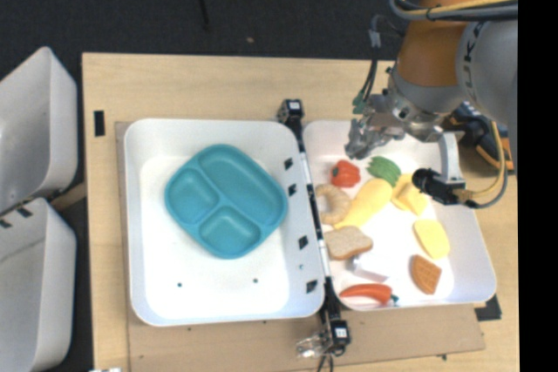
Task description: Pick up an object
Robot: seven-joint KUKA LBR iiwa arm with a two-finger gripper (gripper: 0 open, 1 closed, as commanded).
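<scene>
While the arm (453, 30) reaches in from the right, its orange band sits high over the far right corner of the right bin (475, 261) and the wrist points down and to the left. Gripper (366, 139): hanging over the bin's far left part, close to the divider between the bins; whether it is spread or pressed together cannot be told, and nothing can be seen pinched in it. Just below and nearer the camera than the gripper: a red tomato (345, 173), with a green piece (384, 167) just to its right. Further toward the camera: a long yellow piece (370, 199), a pale ring-shaped piece (331, 201) at its left, and a bread slice (348, 242). To the right of these: two yellow pieces (431, 238), an orange wedge (425, 274), and a black part of the arm's fitting (432, 184) over the bin. Nearest the camera: a red pepper (367, 294) along the bin's front wall. Well left of the gripper: the left bin (148, 292), bearing a blue tray (226, 200) with three compartments.
</scene>
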